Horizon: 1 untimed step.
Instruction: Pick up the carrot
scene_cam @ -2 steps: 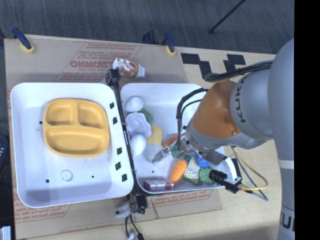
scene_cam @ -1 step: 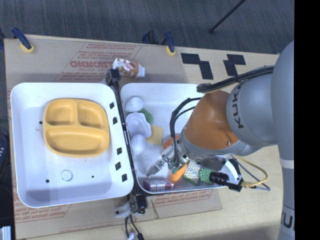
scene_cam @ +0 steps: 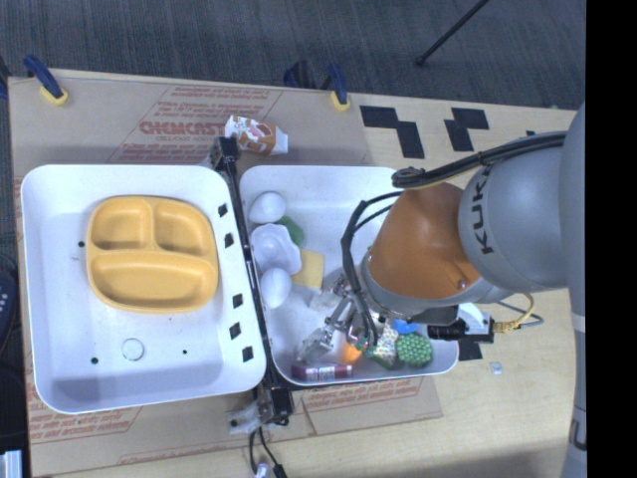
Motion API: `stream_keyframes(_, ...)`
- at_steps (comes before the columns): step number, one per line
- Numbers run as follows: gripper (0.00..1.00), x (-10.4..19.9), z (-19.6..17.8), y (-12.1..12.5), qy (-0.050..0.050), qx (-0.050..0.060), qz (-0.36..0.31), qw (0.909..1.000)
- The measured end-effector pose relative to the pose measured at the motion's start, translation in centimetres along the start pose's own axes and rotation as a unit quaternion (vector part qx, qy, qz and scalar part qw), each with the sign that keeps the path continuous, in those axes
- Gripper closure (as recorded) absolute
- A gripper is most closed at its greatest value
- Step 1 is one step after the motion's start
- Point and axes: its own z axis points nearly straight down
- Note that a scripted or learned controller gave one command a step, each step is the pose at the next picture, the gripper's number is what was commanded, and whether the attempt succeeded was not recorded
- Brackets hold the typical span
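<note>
On the desk, the left shallow white bin [scene_cam: 45,297] holds a yellow plastic divided tray [scene_cam: 151,252]. The right shallow white bin [scene_cam: 328,182] carries white rounded egg-like pieces [scene_cam: 271,249], a pale yellow block [scene_cam: 311,267] and, along its near edge, a dark red tube [scene_cam: 320,371] and a green bumpy toy [scene_cam: 413,349]. The small orange carrot [scene_cam: 350,351] lies there just under the metal hand [scene_cam: 338,329]; whether the hand is open or closed cannot be told, and the grey arm [scene_cam: 518,227] reaches in from the right
</note>
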Motion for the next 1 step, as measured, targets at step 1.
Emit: stream_keyframes(1, 0.00, 0.00, 0.00, -0.01, 0.000, 0.000, 0.000, 1.0000)
